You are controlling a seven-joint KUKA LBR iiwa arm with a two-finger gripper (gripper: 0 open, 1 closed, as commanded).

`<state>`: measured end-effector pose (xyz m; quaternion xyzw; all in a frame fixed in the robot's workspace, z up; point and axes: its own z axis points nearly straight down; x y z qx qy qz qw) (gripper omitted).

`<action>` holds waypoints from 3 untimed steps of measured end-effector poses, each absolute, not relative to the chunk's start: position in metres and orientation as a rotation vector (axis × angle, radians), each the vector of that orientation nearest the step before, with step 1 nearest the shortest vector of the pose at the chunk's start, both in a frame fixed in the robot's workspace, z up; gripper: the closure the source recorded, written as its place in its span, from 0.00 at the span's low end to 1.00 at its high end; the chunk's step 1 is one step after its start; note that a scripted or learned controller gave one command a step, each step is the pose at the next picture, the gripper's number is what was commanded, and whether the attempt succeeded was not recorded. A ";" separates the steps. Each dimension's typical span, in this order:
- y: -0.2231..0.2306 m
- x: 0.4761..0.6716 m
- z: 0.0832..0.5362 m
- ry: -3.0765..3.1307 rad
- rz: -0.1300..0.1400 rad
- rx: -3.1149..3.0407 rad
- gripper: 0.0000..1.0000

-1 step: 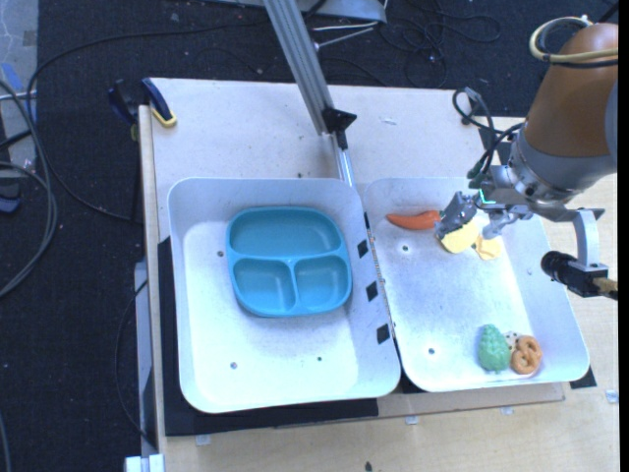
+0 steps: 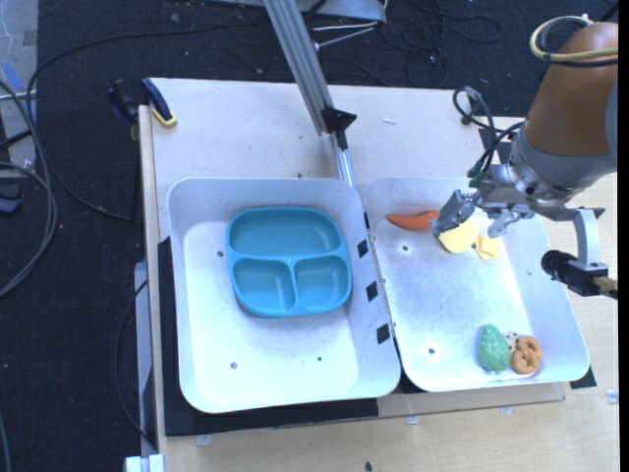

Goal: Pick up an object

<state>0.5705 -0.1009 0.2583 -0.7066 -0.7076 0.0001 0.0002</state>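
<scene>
Pretzel (image 2: 526,355) beside green toy (image 2: 492,348), perhaps partly overlapped.

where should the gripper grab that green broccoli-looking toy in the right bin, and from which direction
Grip the green toy across its narrow middle, coming straight down from above. It seems to lie lengthwise on the right bin floor, so its short width looks the easier span. An orange pretzel-like piece sits right beside it toward the bin's edge, so a finger probably has little room there; the other long side looks freer.

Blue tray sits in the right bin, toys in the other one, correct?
Not quite. The camera view shows the blue tray in the left bin; the toys, such as the green toy, are in the right bin.
</scene>
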 end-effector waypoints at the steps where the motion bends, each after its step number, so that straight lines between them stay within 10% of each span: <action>1: -0.103 0.580 0.204 -2.218 0.006 -2.220 0.00; 3: -0.105 0.566 0.094 -2.217 0.006 -2.220 0.00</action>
